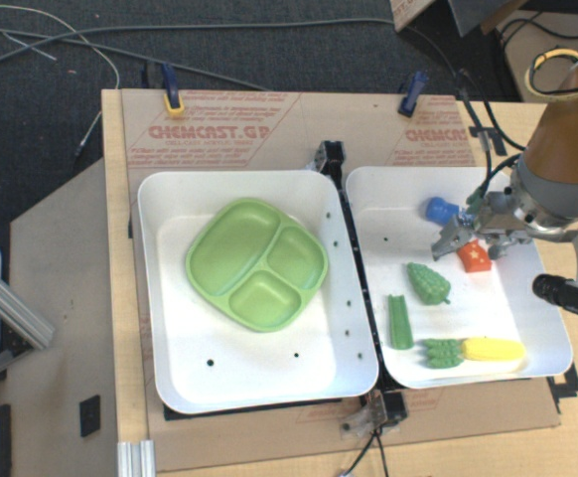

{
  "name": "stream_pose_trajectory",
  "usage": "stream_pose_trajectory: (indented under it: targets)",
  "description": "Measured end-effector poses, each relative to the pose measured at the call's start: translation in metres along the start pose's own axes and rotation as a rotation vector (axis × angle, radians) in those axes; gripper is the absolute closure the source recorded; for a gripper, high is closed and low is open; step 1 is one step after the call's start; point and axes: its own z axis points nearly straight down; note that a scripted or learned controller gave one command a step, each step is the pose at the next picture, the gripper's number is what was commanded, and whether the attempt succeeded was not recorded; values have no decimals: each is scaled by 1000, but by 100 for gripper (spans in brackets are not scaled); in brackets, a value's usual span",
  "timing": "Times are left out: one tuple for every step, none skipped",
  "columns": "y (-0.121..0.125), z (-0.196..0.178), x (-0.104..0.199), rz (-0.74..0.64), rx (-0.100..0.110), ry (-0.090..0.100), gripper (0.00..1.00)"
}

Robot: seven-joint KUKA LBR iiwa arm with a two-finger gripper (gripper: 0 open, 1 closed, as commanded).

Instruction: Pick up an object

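You are looking down on the table (219, 117), which carries two shallow white bins side by side. The left bin (170, 366) holds a light green divided plate (257, 263) with three compartments, lying flat near the middle and turned a little askew to the bin's walls.

The right bin (388, 207) holds the small things. A blue piece (438, 209) sits toward the far wall. An orange-red block (475, 257) lies a little nearer you and to the right of it. A knobbly green piece (429, 283) rests near the bin's centre, a slim green stick (399, 321) lies along the left side, close to the wall shared with the other bin, and at the near edge a green lump (443, 352) touches a yellow piece (494, 349), the two lying end to end.

The arm (567, 137) comes in from the right, its orange band above the grey wrist. The hand (468, 237) hangs low over the right bin, between the blue piece and the orange-red block, with the block just beside or under its tip. You may read the grey metal there as fingers spread apart, but the parts blur together against the white bin, so I cannot tell you whether the hand is open or closed. Nothing is plainly seen between the fingers, and every piece appears to lie on the bin floor.
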Motion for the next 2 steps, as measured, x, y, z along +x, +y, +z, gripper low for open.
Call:
stream_pose_trajectory:
  targets:
    - [2,-6,0,-3,-11,-2,0]
    - [11,55,-1,-3,-6,0,0]
